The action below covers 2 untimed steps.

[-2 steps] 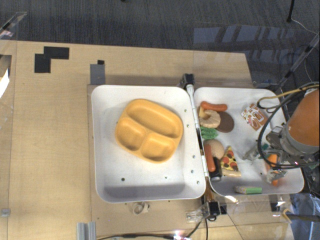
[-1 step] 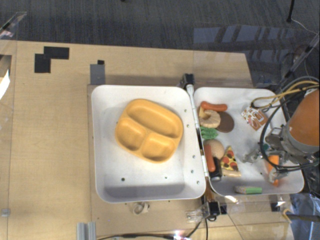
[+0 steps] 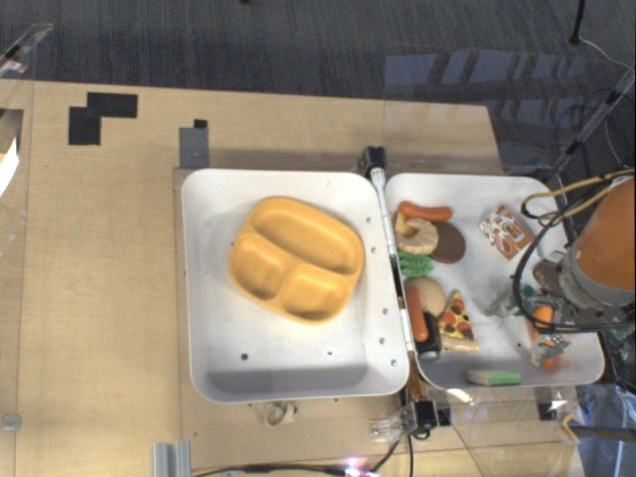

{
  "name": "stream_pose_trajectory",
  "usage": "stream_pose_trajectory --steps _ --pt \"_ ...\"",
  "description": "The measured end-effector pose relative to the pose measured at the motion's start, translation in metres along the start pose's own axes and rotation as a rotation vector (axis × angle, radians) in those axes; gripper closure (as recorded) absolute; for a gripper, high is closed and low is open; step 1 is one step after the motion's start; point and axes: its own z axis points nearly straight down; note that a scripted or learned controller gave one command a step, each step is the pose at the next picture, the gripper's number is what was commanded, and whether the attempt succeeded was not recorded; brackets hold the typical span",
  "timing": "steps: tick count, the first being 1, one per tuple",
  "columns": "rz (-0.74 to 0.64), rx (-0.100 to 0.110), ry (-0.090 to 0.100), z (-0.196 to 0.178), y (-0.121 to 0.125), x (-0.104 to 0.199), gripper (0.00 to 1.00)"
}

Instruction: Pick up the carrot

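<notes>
A small orange carrot (image 3: 542, 315) lies near the right edge of the right bin (image 3: 477, 192), partly hidden by the gripper's body. My gripper (image 3: 543, 328) hangs right over it, low in the bin, under the grey wrist and the orange band (image 3: 608, 244). Cables and the wrist cover much of the spot, so whether the carrot is gripped cannot be made out. Another small orange bit (image 3: 550, 360) shows just in front of the gripper.
The right bin also holds a sausage (image 3: 425, 211), a donut (image 3: 417, 235), a brown cookie (image 3: 450, 244), a pizza slice (image 3: 457, 321), a snack packet (image 3: 505, 229) and a green stick (image 3: 494, 377). A yellow divided plate (image 3: 296, 256) lies in the left bin (image 3: 214, 356).
</notes>
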Motion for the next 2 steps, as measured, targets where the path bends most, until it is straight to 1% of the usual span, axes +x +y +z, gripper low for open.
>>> stream_pose_trajectory --steps 2 --pt "0.0 0.0 0.0 0.0 0.0 0.0 0.0"
